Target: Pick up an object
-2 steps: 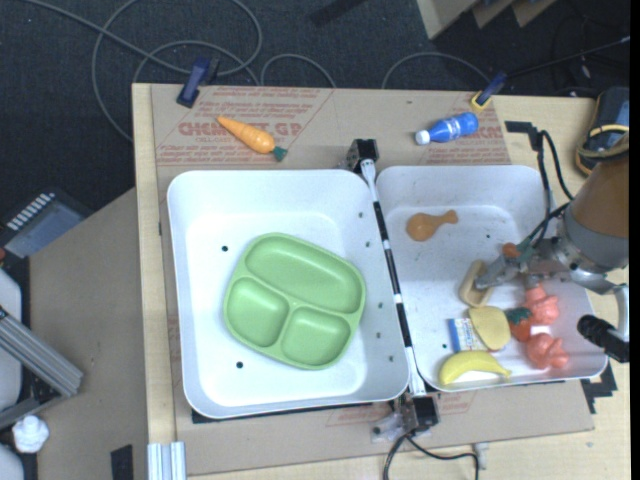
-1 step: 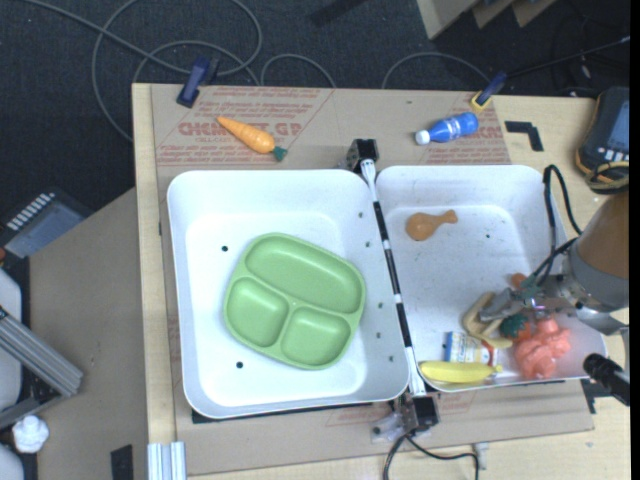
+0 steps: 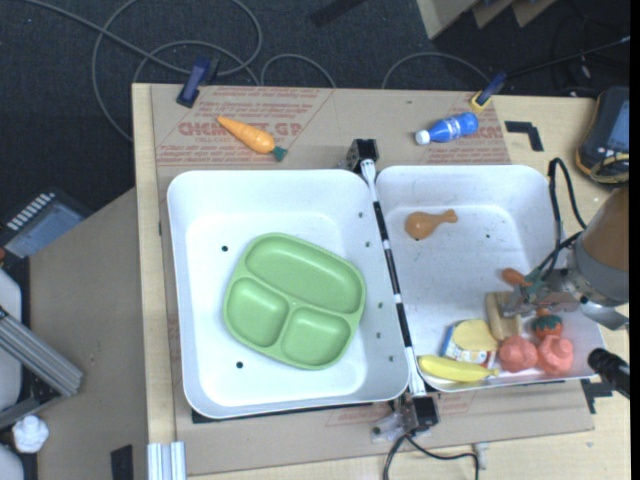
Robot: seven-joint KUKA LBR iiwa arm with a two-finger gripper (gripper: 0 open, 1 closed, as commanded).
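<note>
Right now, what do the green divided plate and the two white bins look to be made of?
Green divided plate: probably moulded plastic, matte to slightly satin; uniform colour, rounded compartment walls, soft highlights. Left bin and right bin: likely thin formed plastic, smooth and semi-glossy; rounded corners and rolled rims, though painted metal can't be ruled out.

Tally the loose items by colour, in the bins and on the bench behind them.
Green: 1, divided plate
Orange: 2, toy carrot, toy drumstick
Blue: 1, bottle
Yellow: 1, banana
Red: 2, round toys
Total: 7, leaving out pieces hidden under the gripper.
</note>
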